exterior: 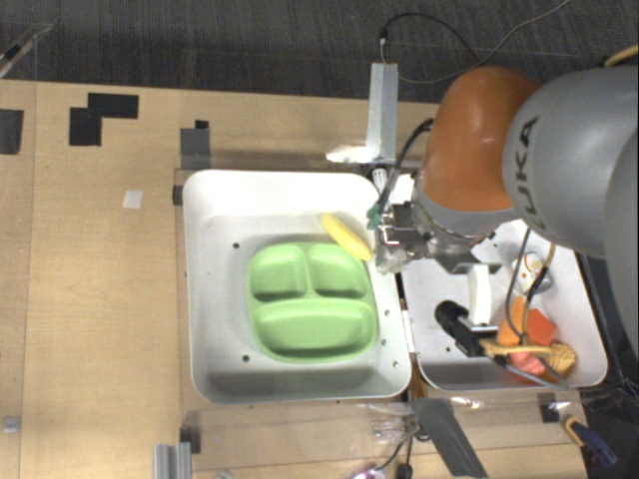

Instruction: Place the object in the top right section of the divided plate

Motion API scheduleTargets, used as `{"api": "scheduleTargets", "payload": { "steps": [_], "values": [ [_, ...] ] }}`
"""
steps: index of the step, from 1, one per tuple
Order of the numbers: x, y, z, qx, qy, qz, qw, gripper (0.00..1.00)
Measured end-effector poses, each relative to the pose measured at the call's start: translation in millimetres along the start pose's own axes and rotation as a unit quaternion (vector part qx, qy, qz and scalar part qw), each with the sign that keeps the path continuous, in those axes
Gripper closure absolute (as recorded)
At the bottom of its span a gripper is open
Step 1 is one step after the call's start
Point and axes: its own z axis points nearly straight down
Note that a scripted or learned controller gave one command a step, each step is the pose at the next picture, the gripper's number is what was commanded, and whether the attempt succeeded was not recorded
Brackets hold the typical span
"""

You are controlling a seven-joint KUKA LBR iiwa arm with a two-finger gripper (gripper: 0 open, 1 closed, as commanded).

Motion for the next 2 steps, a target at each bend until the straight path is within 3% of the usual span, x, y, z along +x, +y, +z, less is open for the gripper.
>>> {"api": "scheduleTargets", "payload": {
  "steps": [1, 2],
  "values": [
    [-14, -33, 36, -0.001, 0.000, -0.119, 0.9929, 1.00],
    [-15, 20, 53, -0.001, 0.000, -0.252, 0.9677, 1.00]
  ]
}}
